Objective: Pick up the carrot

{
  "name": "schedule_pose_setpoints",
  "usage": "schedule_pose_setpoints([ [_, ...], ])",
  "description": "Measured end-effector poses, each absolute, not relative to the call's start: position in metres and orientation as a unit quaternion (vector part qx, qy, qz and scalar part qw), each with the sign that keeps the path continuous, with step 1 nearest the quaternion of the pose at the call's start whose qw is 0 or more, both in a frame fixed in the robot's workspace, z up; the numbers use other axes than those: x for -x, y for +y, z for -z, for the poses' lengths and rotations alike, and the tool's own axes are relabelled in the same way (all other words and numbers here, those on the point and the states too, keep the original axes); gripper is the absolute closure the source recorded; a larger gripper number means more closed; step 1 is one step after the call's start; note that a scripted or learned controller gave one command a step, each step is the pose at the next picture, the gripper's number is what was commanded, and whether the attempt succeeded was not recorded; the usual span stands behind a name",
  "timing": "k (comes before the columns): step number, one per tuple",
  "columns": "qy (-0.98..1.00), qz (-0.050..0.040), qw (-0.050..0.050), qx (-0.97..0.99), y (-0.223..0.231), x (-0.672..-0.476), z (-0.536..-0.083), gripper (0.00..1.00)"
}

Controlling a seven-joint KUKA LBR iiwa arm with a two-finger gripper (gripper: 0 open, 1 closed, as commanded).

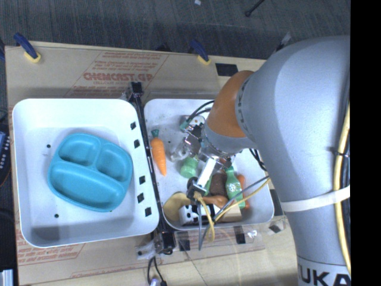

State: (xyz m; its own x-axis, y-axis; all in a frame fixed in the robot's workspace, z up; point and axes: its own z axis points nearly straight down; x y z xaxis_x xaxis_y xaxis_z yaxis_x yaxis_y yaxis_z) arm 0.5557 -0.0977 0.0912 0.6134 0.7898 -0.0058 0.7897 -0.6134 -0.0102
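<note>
The carrot (158,154) is orange with a green top and lies lengthwise along the left wall of the right bin (164,109), its green end pointing to the back. My gripper (180,148) hangs low over the middle of that bin, just right of the carrot and apart from it. The grey arm with its orange band (229,113) covers much of the bin's right side. Nothing shows as held.
A green item (189,167) lies just below the gripper. A brown bottle with a green label (230,185), a tan bowl (173,205) and a white piece (190,214) crowd the bin's front. The left bin (27,159) holds a blue divided plate (90,170).
</note>
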Motion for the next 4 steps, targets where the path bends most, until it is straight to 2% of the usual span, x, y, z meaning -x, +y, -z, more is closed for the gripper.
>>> schedule_pose_setpoints([
  [1, -0.274, -0.0036, 0.002, 0.962, -0.092, -0.587, -0.091, 0.00],
  [2, -0.130, -0.0012, 0.004, 0.992, -0.064, -0.635, -0.194, 0.00],
  [3, -0.136, -0.0086, 0.004, 0.991, -0.093, -0.596, -0.100, 0.00],
  [4, -0.141, -0.0081, 0.007, 0.990, -0.090, -0.599, -0.113, 1.00],
])
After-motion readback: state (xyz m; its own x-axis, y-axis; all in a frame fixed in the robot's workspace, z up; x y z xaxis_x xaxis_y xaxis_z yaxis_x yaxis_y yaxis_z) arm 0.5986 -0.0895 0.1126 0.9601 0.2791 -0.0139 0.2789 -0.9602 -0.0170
